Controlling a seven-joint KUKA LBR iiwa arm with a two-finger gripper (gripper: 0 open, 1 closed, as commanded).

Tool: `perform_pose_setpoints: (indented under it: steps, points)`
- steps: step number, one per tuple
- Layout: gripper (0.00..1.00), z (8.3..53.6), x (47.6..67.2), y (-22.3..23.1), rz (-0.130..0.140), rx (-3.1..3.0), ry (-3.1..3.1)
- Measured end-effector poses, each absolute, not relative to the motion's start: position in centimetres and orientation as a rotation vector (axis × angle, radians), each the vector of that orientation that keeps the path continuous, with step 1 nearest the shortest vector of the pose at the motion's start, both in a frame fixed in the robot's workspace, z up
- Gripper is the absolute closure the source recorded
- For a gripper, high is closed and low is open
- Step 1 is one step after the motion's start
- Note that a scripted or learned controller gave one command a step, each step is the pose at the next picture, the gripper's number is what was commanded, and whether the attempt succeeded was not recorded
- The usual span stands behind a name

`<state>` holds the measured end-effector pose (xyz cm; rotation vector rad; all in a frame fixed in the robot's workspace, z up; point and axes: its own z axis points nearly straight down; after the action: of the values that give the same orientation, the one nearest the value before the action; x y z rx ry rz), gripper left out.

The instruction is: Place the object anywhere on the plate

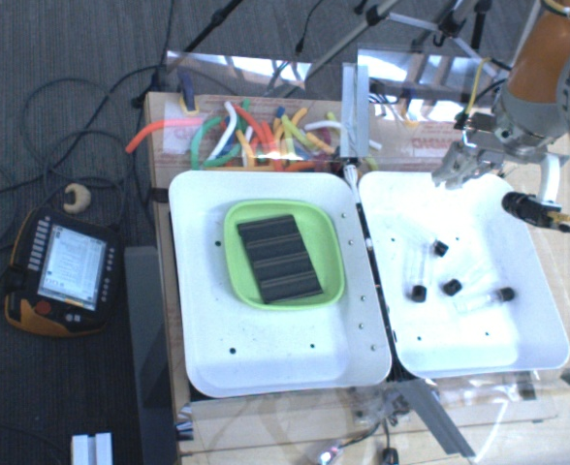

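Observation:
A green square plate [235, 250] lies in the left bin [266, 356]. A dark grey ridged block [280, 258] rests on the plate's middle. In the right bin [479, 347] lie several small clear vials with black caps, one near the middle [440, 249], two lower [418, 293] [452, 286], and one toward the right [505, 295]. My gripper [464, 168] hangs above the far edge of the right bin, well apart from the vials and from the plate. Nothing shows in its grasp.
Coloured flexible tubes [256, 134] are piled behind the left bin. A metal post [355, 114] stands between the bins at the back. A teach pendant [67, 269] lies on the floor to the left. Cables run across the carpet.

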<state>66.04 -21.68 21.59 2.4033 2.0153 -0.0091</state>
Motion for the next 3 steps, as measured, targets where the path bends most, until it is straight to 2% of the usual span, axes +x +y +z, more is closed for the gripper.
perform_pose_setpoints:
  steps: [1,2,3]
  points:
    - [1.0,17.0,58.1,-18.0,0.0,2.13,2.311]
    - [0.0,17.0,58.1,-18.1,0.0,2.13,2.31]
    - [0.0,25.4,55.2,-21.2,0.001,2.149,2.288]
